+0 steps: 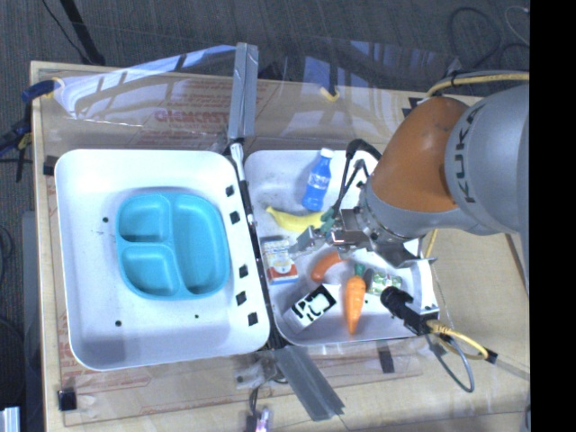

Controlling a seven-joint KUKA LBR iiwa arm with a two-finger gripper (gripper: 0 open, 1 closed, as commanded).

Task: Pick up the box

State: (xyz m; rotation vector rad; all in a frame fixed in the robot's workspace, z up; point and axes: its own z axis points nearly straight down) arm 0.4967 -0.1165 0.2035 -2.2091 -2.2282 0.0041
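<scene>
We judge the small white-and-red cardboard box (281,265) light and stiff; grip its long sides. The end effector (335,234): we cannot tell its state.

Two white bins (85,331) sit side by side on one worktop (135,394). The left bin contains one blue compartment tray (173,246). The right bin contains one blue bottle (317,180), one yellow banana (292,219), two orange carrots (354,301), one small red-and-white box (281,264), and one black-and-white box (314,305).
</scene>
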